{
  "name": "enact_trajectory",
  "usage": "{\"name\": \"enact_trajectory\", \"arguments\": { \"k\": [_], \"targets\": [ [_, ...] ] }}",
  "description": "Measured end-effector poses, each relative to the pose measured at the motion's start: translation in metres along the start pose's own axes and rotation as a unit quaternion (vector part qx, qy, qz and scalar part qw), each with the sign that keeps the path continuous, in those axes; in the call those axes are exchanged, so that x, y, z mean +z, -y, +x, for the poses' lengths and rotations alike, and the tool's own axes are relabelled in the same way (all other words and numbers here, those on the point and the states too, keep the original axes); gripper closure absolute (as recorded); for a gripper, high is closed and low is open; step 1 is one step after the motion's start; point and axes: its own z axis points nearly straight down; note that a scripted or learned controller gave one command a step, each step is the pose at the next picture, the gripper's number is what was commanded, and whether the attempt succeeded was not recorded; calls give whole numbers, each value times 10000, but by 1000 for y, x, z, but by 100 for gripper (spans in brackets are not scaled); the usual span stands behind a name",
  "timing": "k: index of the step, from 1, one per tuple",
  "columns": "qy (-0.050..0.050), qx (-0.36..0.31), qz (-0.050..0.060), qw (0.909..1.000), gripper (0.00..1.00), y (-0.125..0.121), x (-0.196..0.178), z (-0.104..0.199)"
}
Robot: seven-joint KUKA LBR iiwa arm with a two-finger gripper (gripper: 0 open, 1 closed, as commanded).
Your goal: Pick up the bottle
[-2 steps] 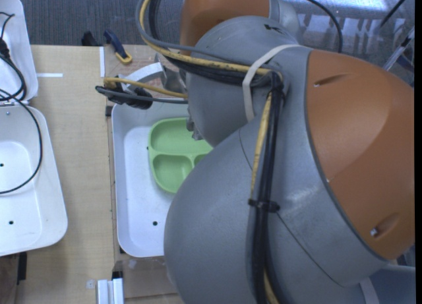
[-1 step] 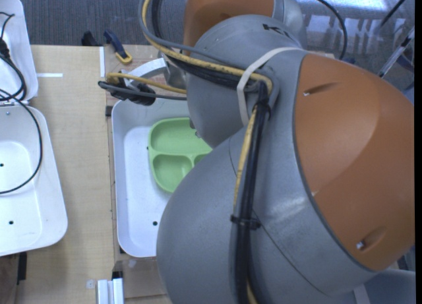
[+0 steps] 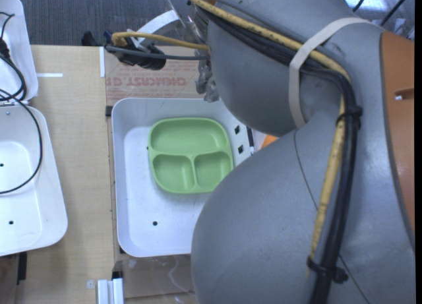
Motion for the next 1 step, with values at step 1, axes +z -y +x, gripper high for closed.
{"name": "enact_trajectory", "arguments": {
  "k": [1],
  "targets": [
    [3,-36,5,10000,100,-8,-33,23]
  ]
}}
